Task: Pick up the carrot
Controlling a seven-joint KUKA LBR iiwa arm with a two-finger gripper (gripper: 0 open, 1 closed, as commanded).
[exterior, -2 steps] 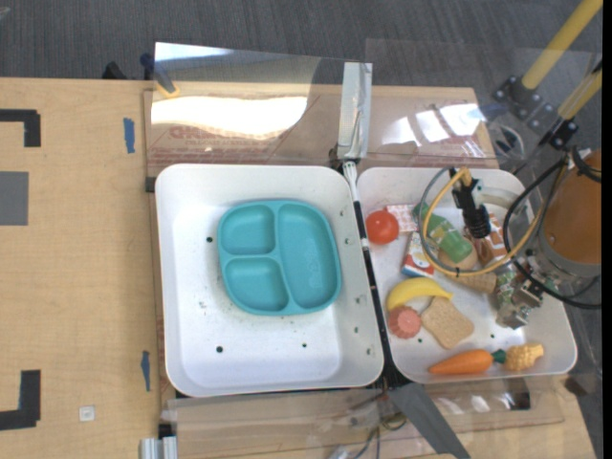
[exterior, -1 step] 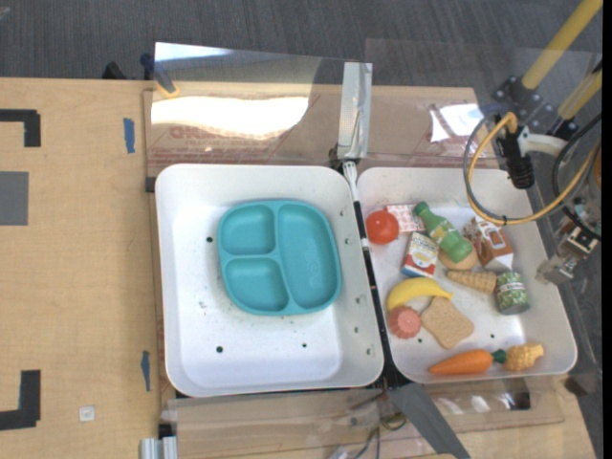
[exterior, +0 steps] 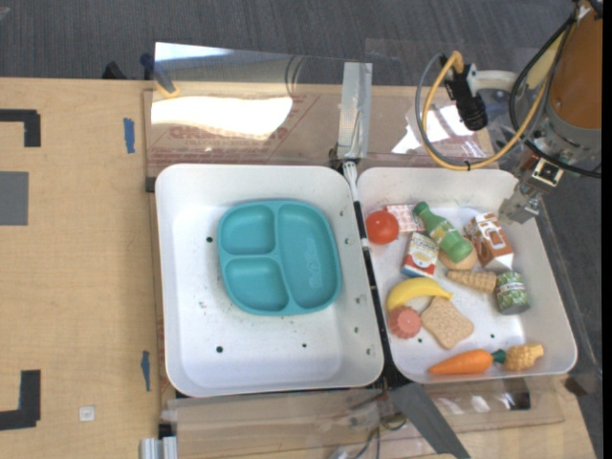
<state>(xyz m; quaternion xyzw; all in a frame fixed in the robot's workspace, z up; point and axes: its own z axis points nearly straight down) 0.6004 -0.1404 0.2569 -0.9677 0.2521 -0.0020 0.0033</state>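
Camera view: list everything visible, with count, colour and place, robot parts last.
Bins: 2, white, side by side on bench.
Tray: 1, teal, three compartments, left bin.
Carrot: 1, orange, right bin, near edge.
Tomato: 1, red, right bin, far left.
Banana: 1, yellow, right bin, centre.
Bottle: 1, green, right bin.
Toast: 1, brown, beside banana.
Cartons: 2, red-white, right bin.
Gripper: 1, grey, over right bin's far right corner.

Teal plate (exterior: 279,256), banana (exterior: 418,292), tomato (exterior: 382,227)
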